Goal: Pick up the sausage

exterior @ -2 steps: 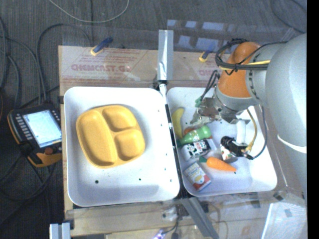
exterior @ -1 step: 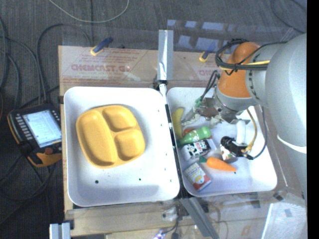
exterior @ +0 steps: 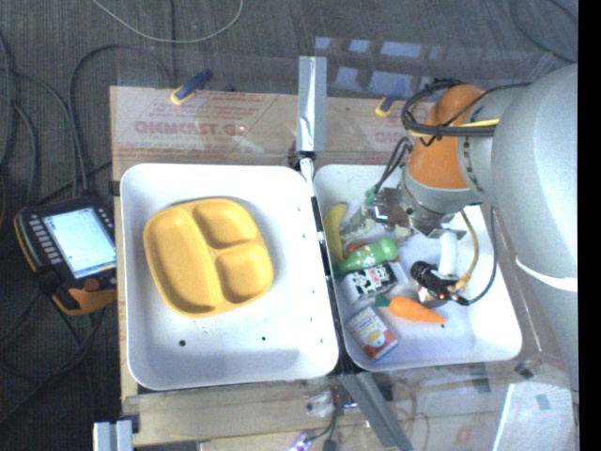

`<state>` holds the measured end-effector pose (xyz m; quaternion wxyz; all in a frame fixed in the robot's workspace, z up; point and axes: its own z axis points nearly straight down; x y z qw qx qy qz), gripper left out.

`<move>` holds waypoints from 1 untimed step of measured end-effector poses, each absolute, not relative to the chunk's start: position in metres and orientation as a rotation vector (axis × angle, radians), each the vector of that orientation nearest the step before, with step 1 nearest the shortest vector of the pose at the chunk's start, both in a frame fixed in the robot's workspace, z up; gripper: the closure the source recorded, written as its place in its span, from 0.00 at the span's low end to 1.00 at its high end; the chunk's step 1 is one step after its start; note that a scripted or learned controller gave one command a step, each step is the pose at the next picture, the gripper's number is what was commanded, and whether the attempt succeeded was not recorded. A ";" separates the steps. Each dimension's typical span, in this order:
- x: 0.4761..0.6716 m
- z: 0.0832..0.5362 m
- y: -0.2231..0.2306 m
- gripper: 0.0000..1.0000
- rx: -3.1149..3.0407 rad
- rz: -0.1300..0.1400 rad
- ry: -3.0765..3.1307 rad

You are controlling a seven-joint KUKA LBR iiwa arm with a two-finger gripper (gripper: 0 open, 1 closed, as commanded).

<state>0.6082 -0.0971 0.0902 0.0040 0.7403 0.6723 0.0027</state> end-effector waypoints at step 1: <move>0.609 0.100 -0.097 1.00 2.321 0.013 2.106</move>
